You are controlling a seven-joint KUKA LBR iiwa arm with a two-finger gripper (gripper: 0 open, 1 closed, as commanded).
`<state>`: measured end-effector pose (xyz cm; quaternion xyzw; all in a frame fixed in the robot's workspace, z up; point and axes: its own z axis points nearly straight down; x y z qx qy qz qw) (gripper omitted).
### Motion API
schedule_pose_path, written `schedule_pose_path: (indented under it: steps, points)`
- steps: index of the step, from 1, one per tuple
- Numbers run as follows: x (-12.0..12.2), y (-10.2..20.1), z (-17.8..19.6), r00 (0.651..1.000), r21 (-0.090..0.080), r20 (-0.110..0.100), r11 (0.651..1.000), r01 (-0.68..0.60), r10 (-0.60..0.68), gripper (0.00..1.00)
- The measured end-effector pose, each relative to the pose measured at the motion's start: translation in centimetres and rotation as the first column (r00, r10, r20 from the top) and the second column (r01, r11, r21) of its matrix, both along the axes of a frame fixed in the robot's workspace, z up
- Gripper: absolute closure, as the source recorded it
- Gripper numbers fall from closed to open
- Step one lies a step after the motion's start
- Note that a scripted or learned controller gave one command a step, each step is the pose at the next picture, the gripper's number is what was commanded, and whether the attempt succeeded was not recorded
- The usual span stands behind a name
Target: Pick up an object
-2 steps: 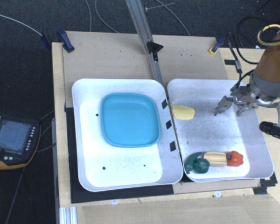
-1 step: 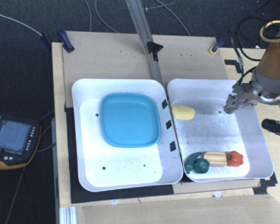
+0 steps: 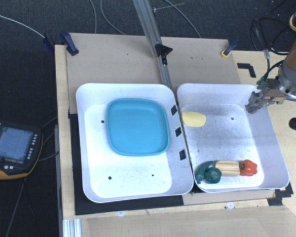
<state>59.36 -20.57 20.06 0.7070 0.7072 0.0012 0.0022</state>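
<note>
- The likeliest thing for me to take is the yellow piece (image 3: 194,118), a small rounded lump lying flat at the far left of the right bin (image 3: 266,132), just beside the wall it shares with the left bin.
- I judge it light and probably smooth plastic or foam, so it may slide if I press on it off-centre; I would close across its short width, coming straight down, and mind the bin wall close on its left.
- At the near edge of the same bin lies a row of three toys touching one another: a dark green round one (image 3: 208,174) on the left, a tan cylinder (image 3: 227,168) in the middle, a red piece (image 3: 248,168) on the right. They look light and hard, and packed so tightly that a grasp there could nudge a neighbour.
- My pincer (image 3: 253,104) hangs over the far right corner of the right bin, well apart from every object; at this size I cannot tell whether it is apart or together, and I see nothing held in it.
- The left bin (image 3: 89,132) carries a blue square plate (image 3: 138,127), shallow and broad, awkward for me to take hold of.
- Both bins sit on a pale wooden surface (image 3: 113,58) with blue clamps at the far corners and a metal rail (image 3: 148,19) running in from the far side.
- Around it is dark carpet with loose cables, and a handheld control pendant (image 3: 12,149) lies on the floor to the left.
</note>
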Motion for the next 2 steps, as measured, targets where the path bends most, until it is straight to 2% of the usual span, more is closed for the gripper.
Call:
schedule_pose_path:
  steps: [2]
  points:
    - [-0.1,0.1,9.6,1.0,0.0,0.001,1.0,0.0,0.0,1.0]
